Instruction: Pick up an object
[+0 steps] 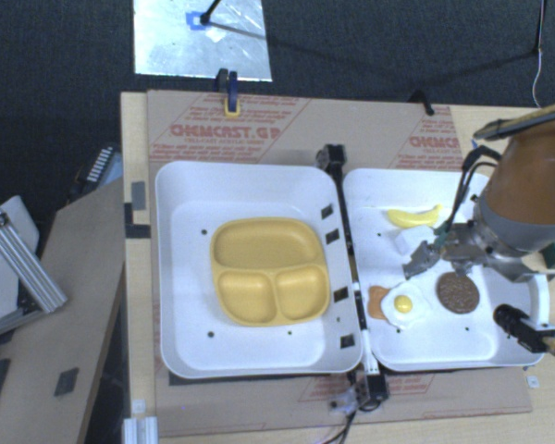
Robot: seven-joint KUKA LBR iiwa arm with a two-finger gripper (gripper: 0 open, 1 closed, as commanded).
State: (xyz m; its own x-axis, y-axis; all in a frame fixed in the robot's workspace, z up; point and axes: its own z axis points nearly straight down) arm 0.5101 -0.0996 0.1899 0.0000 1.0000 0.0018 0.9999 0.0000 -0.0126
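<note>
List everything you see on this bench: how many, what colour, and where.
Bins: two, white, side by side.
Plate: one, yellow, three compartments, in the left bin.
Banana: one, yellow, right bin, far part.
Fried egg: one, white and yellow, right bin, near part.
Patty: one, brown, right of the egg.
Disc: one, orange, at the egg's left edge.
Cardboard: one sheet, brown, under both bins.
Arm: one, grey with orange band, over right bin.
Gripper: one, grey, above the right bin between banana and egg.
</note>
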